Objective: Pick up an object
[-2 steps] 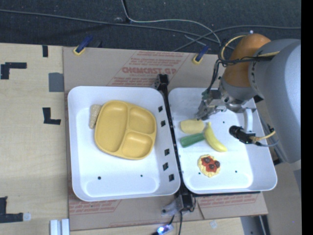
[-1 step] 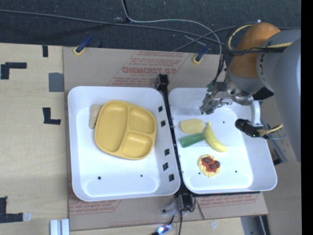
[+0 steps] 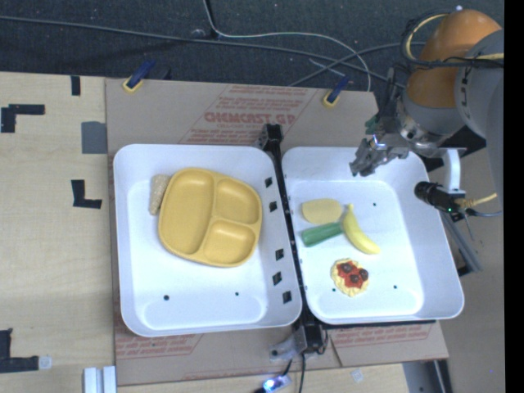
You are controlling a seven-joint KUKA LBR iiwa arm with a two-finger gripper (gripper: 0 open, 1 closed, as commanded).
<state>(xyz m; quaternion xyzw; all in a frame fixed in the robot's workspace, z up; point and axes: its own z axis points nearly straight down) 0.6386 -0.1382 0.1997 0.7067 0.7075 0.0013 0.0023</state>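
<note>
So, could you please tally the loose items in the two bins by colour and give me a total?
Yellow: 3, the divided plate, the banana and the pale oval piece
Green: 1, the green stick
Tan: 1, the tan piece tucked beside the plate
Yellow with red topping: 1, the small pizza piece
Total: 6

Cardboard sheet (image 3: pixel 246 117), blue clamps (image 3: pixel 139 75)
</note>
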